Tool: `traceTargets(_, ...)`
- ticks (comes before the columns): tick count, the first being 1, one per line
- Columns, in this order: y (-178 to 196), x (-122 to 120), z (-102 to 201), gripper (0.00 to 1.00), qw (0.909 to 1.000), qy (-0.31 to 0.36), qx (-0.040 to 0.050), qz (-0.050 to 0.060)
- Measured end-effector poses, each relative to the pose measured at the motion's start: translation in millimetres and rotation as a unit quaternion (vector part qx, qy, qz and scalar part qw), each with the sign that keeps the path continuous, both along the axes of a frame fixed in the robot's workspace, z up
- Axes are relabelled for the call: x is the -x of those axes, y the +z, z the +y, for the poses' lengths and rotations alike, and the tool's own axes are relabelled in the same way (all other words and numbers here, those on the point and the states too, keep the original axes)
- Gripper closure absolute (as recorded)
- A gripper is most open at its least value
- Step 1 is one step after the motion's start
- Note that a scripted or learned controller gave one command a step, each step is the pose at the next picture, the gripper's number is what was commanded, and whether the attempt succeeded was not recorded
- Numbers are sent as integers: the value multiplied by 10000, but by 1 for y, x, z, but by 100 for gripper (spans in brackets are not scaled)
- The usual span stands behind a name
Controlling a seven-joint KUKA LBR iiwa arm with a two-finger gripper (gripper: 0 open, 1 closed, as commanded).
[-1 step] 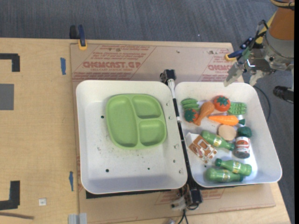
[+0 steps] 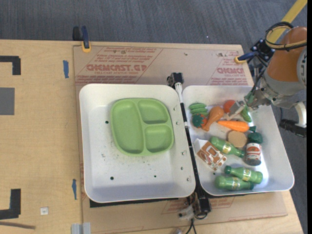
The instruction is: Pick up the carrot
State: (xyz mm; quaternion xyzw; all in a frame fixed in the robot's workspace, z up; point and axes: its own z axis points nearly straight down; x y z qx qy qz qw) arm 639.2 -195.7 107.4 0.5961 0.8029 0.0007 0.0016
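Over the right bin (image 2: 285, 172) I see my tool (image 2: 242, 109) just above the carrot (image 2: 234, 126); I cannot tell its state.

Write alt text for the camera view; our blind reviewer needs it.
A grey arm's two-finger gripper hangs over the right white bin, just above an orange toy carrot lying among green toy bottles and other play food. The left white bin holds a green divided plastic plate.
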Motion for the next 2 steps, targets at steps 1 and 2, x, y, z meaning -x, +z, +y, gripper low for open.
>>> traceTargets(1, -12, 43, 16, 0, 9998, 115, 65, -142)
traceTargets(2, -17, 89, -5, 0, 9996, -273, 2, -45)
